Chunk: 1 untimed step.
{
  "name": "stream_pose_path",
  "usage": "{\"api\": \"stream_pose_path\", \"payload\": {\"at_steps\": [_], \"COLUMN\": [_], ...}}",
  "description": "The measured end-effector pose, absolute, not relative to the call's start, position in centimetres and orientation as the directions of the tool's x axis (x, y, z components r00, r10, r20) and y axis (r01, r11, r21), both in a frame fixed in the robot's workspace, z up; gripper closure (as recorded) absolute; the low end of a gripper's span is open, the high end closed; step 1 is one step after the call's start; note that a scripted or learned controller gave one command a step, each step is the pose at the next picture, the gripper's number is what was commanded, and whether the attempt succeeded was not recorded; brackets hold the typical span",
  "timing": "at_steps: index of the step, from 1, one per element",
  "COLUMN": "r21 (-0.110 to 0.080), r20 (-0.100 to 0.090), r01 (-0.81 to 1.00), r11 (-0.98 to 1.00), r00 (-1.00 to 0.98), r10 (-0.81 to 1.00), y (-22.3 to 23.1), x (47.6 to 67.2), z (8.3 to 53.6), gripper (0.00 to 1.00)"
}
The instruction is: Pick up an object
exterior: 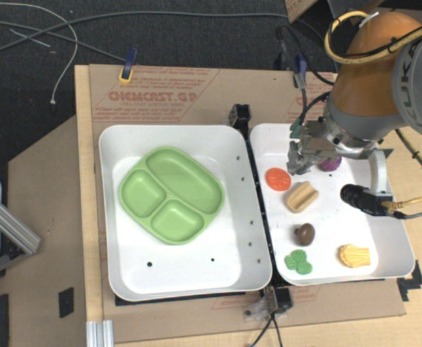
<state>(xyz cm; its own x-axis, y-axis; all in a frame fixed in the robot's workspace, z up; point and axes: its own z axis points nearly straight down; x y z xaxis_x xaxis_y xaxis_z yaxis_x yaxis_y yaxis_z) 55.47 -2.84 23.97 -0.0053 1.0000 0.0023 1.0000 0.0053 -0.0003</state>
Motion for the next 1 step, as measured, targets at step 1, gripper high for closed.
{"api": "stream_pose_path", "payload": {"at_steps": [1], "r21": [-0.004], "r20": [0.002], "r01": [1.0], "r11": [0.006], "r00": [-0.006], "r10": [1.0], "y": [3.1], "x": [55.66], "z": [23.16], "gripper": [1.0]}}
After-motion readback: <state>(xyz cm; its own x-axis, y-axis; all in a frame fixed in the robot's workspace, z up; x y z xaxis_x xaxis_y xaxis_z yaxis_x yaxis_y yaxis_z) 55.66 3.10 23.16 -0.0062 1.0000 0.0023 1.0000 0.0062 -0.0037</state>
